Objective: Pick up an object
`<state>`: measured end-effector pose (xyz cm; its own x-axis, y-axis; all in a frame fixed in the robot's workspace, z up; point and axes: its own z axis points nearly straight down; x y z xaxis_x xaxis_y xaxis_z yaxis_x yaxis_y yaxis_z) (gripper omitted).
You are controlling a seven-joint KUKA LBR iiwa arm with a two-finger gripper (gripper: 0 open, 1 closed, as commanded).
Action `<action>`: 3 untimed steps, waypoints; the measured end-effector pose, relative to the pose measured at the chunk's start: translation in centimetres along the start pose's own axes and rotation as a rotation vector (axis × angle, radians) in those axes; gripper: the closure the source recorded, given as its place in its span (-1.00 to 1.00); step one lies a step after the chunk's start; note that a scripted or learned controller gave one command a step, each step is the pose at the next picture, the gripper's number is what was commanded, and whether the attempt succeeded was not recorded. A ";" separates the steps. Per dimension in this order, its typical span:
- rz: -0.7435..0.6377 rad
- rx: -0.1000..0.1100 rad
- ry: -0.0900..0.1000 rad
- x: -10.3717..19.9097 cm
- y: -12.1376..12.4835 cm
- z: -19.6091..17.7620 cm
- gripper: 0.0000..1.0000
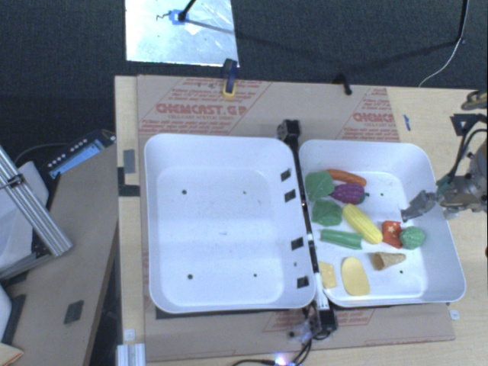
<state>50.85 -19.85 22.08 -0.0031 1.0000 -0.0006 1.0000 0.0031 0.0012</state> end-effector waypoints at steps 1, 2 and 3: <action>-0.008 0.002 0.003 7.4 3.3 5.6 -1.00; -0.005 -0.002 0.000 9.8 6.8 8.5 -1.00; -0.003 0.001 0.002 11.3 7.9 13.8 -1.00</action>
<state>58.77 -8.58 8.24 -0.0060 1.0000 0.0013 1.0000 0.0060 0.0000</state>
